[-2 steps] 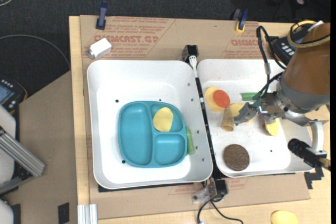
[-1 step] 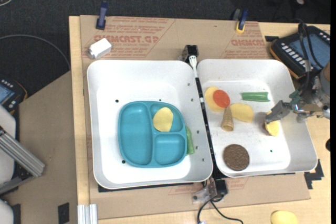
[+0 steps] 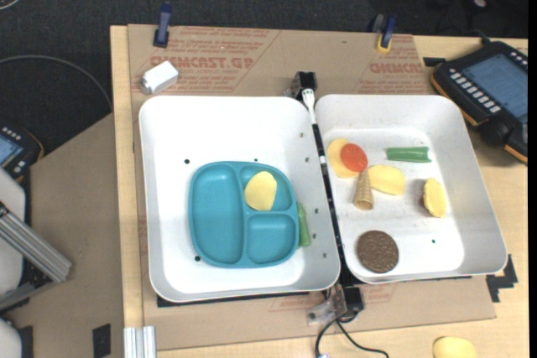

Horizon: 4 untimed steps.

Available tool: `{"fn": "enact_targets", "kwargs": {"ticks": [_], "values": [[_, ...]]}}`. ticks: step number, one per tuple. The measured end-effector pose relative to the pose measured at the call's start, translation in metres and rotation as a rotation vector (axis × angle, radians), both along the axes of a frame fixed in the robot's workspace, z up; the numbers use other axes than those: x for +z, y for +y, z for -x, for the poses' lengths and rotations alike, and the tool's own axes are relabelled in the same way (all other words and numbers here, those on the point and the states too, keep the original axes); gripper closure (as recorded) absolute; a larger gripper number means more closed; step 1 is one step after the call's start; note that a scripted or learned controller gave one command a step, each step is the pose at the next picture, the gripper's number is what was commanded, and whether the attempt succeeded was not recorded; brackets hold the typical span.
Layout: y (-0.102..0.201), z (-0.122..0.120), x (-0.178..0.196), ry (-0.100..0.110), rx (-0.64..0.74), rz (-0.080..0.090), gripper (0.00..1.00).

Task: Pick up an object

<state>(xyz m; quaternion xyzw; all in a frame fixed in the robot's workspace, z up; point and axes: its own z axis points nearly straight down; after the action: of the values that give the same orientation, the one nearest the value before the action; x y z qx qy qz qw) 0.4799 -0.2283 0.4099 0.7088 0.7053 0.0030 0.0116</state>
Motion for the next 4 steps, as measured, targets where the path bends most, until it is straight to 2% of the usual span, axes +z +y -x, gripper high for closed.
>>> {"fn": "enact_targets", "kwargs": {"ticks": [1,2,4], "values": [[0.004,0.000,0.135,0.001,0.007,-0.002,0.00],[0.004,0.000,0.137,0.013,0.006,-0.006,1.00],[0.004,-0.002,0.159,0.004,0.008,0.002,1.00]]}}
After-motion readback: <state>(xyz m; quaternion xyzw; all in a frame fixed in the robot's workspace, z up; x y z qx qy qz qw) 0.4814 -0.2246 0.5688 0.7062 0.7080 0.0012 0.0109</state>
